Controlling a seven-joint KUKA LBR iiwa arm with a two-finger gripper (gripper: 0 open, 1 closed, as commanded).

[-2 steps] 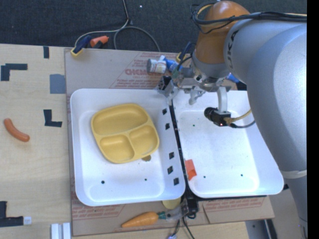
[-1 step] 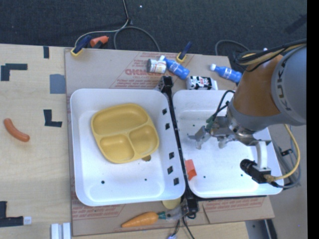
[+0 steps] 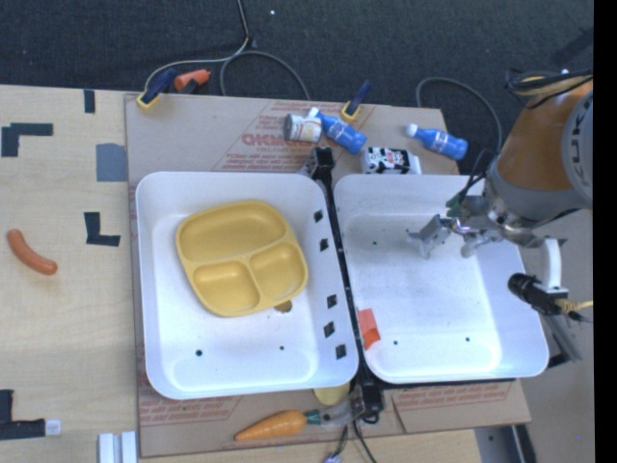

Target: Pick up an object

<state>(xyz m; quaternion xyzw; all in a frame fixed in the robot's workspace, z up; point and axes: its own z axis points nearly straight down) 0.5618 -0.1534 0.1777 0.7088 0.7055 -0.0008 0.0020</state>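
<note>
Carrot (image 3: 273,424) lies outside the bins (front edge); jaws (image 3: 447,237) hover over right bin (image 3: 434,355).

Right bin (image 3: 434,355) floor wide open; left bin (image 3: 164,355) mostly blocked by yellow plate (image 3: 241,256) (front strip free).

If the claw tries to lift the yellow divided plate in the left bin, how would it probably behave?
The yellow plate looks like thin moulded plastic, so probably light and stiff. It lies flat, so it should not roll. Its smooth low rim may slip when gripped.
</note>
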